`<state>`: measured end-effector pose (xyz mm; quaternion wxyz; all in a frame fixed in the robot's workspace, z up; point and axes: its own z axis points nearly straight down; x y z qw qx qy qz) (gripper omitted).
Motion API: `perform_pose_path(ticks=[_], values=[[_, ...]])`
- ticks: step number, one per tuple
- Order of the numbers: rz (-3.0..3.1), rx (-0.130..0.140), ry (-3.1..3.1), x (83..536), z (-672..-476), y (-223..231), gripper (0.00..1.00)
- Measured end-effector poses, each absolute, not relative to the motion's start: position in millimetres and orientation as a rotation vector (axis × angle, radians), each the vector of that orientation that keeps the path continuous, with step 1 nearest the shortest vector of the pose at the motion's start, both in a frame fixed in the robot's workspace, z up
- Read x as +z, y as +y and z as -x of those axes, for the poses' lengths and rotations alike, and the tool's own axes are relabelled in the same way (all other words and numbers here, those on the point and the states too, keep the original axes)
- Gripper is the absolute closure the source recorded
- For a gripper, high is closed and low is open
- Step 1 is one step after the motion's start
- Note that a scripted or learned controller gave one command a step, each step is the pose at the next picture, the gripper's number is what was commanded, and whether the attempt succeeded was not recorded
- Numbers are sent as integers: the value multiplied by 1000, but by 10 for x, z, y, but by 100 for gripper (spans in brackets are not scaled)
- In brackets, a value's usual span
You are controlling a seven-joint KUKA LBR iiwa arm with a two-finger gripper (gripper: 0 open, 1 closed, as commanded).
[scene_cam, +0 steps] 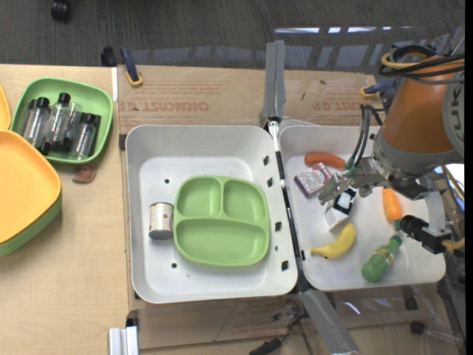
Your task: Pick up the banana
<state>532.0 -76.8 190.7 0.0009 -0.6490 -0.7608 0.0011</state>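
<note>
The banana is found in the right bin, lower centre-right of the frame; its long axis runs from lower left to upper right; the gripper is positioned just above it in the picture, so the banana lies below the claw; whether the claw is released or clenched cannot be told; mirrored lettering is seen on the cardboard, seemingly "CHEMCAST GP".

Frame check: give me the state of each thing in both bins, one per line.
banana: lying loose in the right bin
gripper: above the banana
green bottle: lying on its side
carrot: lying flat
green divided plate: right side up, left bin
small can: on its side beside the plate
</note>
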Motion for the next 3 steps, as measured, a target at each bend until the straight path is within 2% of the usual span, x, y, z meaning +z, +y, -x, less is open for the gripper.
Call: perform_pose_path(ticks=[1,2,3], values=[[2042,5,-2385,1992,-5324,-786,100],[2134,4,-2306,2414,-6216,-619,100],[2138,4,-2303,3244,-6591,-216,100]])
